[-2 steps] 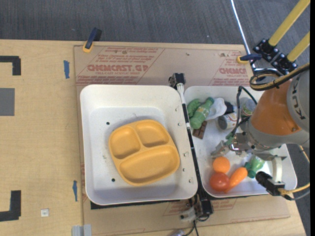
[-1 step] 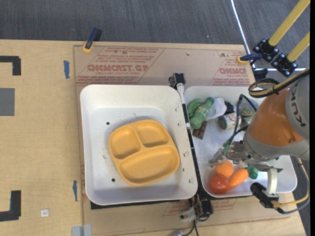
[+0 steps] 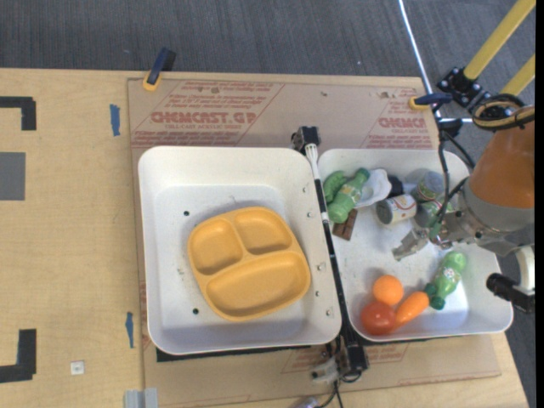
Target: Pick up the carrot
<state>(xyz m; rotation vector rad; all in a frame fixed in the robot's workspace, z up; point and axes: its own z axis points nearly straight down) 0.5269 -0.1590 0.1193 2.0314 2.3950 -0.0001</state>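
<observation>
Carrot [image 3: 411, 305] lay in the right bin [image 3: 489, 320], near its front edge, long axis slanted from lower left up to the right. Its lower end touched a red tomato [image 3: 379, 317]; an orange [image 3: 388, 290] sat just above and to its left; a green bottle-shaped toy [image 3: 445, 280] rested against its upper right end.

Gripper [image 3: 414, 242] hung over the middle of the same bin, fingers pointing toward the bin's left, parted a little, with nothing between them. A small can [image 3: 393, 211] and a heap of green and white items [image 3: 351, 191] sat just beyond it toward the back.

Key relation: carrot lay toward the front of the bin from the jaws, near but clearly apart, almost straight down in the view. Judged that the jaws would need to come forward and close across the carrot's short width, square to its slant, with neighbours crowding both ends.

Left bin [image 3: 161, 228] held a yellow divided plate [image 3: 248, 262].
</observation>
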